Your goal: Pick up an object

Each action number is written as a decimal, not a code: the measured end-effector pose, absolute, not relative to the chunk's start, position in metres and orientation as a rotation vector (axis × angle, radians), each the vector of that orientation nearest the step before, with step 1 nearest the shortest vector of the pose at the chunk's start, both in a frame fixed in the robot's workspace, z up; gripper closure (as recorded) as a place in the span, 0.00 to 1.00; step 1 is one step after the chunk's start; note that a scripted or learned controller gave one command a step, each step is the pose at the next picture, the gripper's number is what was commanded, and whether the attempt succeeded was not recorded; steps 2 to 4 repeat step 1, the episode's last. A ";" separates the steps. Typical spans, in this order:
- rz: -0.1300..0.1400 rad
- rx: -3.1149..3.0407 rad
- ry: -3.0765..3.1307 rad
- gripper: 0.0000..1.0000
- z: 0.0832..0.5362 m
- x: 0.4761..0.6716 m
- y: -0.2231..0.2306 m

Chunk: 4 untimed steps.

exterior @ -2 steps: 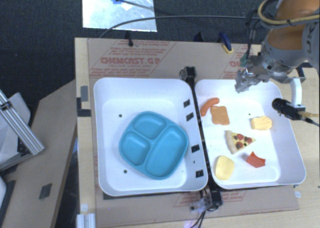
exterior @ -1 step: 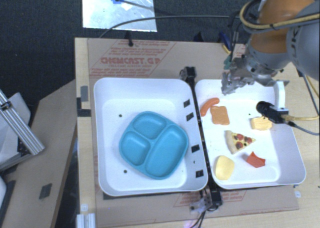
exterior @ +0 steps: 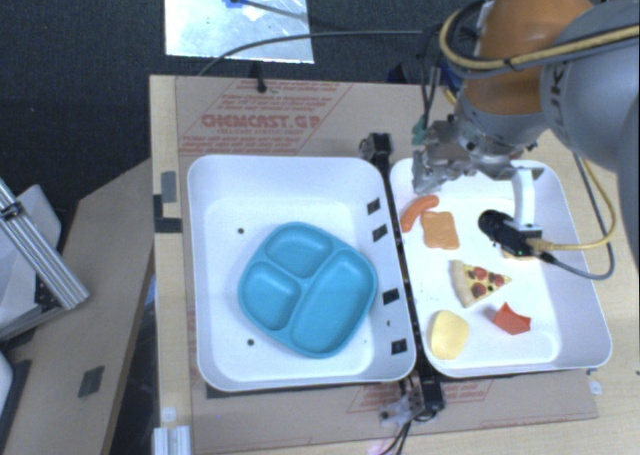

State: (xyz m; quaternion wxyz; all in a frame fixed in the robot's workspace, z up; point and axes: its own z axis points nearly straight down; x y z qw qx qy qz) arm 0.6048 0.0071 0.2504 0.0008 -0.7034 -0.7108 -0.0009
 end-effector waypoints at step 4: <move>-0.002 -2.208 -2.232 1.00 0.251 0.593 0.062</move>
